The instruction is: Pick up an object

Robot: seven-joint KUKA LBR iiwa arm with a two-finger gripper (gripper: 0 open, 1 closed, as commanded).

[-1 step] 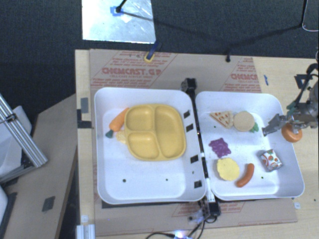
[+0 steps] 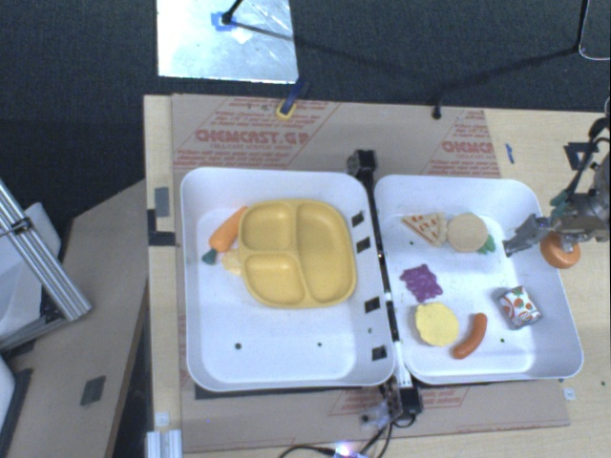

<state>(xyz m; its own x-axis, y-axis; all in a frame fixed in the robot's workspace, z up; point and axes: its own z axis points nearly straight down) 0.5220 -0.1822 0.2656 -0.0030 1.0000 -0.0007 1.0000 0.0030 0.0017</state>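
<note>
Judging from how things lie, the pick has not been made: every toy rests on a bin floor and nothing sits between the fingers of the gripper (image 2: 511, 246), which hangs over the right rim of the right-hand shallow white bin (image 2: 549, 351), its dark tip pointing left into the bin. Whether those fingers stand apart or together cannot be told at this size. An orange round piece (image 2: 561, 252) shows just right of the tip, at the bin's edge, and it is unclear whether that is part of the arm or a loose thing. Candidates nearest the tip are the tan round bun-like toy (image 2: 467, 232) at the far side, touching a small green piece, with a tan triangular sandwich wedge (image 2: 424, 227) just left of it. Toward the near side lie a flat purple leafy piece (image 2: 420, 281), a yellow round disc (image 2: 436, 323), a red-orange sausage (image 2: 470, 336) and a small red-and-white patterned can (image 2: 517, 306) near the right wall. The left-hand white bin (image 2: 205, 351) holds a yellow three-part plastic plate (image 2: 291, 254) with an orange carrot (image 2: 227, 229) touching its left rim. What remains is the whole job: descend, close on one toy and lift.
</note>
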